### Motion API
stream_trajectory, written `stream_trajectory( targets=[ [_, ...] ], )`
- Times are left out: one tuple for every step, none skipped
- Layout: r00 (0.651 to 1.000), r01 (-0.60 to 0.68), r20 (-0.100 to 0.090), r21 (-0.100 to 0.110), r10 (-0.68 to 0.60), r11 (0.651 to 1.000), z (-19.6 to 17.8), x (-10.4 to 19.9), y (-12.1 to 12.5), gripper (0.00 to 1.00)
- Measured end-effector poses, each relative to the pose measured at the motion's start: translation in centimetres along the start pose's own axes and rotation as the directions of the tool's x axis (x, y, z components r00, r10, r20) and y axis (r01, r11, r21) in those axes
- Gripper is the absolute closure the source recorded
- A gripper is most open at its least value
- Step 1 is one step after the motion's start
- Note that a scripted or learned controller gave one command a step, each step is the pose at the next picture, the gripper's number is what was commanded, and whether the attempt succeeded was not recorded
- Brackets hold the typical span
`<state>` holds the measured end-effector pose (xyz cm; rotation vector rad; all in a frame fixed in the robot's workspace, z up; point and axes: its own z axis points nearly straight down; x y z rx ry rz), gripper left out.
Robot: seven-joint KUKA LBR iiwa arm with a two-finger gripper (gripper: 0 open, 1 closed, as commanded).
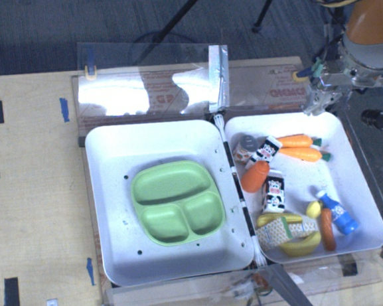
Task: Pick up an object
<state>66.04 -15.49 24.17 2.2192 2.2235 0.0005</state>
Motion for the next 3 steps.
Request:
stream_trajectory(
  targets=[
    [0.980, 0.197, 0.000, 0.001, -0.197, 0.980, 9.0, -0.6, 0.6, 0.00],
    [0.980, 0.199, 0.003, -0.004, -0.199, 0.980, 7.8, -0.5, 0.8, 1.00],
    [0.980, 0.199, 0.003, -0.004, -0.199, 0.980, 7.8, -0.5, 0.8, 0.00]
  ],
)
